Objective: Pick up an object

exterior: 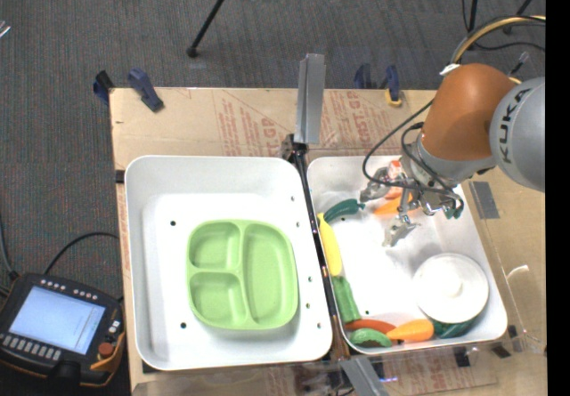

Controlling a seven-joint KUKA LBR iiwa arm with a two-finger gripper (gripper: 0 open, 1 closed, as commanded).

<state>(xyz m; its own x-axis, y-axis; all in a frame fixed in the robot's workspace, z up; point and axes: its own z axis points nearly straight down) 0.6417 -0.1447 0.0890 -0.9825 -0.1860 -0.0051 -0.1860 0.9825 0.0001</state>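
Nearby, yellow corn cob (330,246) lengthwise along bin's left wall (313,234); gripper (398,230) state unclear.

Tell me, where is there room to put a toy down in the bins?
Left bin: bare floor all around the green tray, widest above it. Right bin: a bare patch in the middle, between the yellow corn and the white bowl. It's crowded along the front edge by the carrot and under the gripper.

The grey arm (525,132) (orange band above its wrist) reaches in from the right, claw (398,230) pointing down.
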